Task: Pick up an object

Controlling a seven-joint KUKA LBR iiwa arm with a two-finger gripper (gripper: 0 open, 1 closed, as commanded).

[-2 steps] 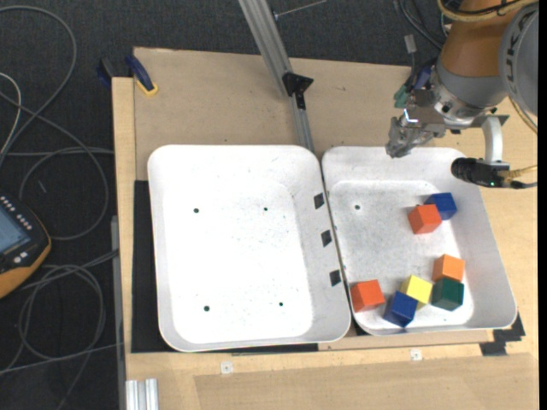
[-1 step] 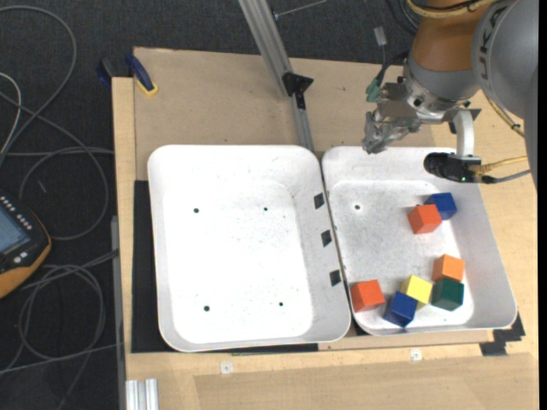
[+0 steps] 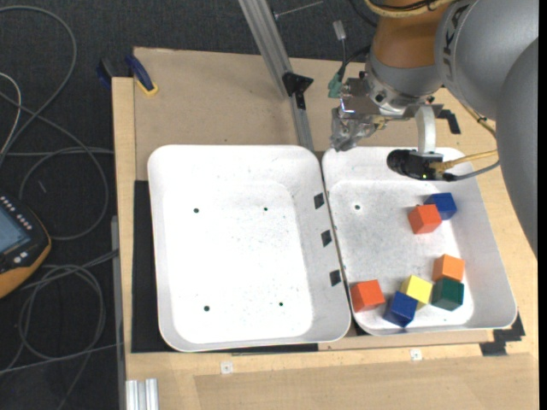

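Several small cubes lie in the right bin (image 3: 376,242). An orange-red cube (image 3: 424,219) touches a blue cube (image 3: 443,203) near the middle right. Along the near edge sit an orange cube (image 3: 367,295), a blue cube (image 3: 399,308), a yellow cube (image 3: 418,288), a green cube (image 3: 447,295) and an orange cube (image 3: 449,267). My gripper (image 3: 345,135) hangs above the far left corner of the right bin, well away from all the cubes, with nothing seen in it.
The left bin (image 3: 231,237) stands beside the right one, with black clips along the shared rim. A slanted metal bar (image 3: 269,45) rises behind the bins. Cables and a handheld device (image 3: 17,242) lie off the bench at left.
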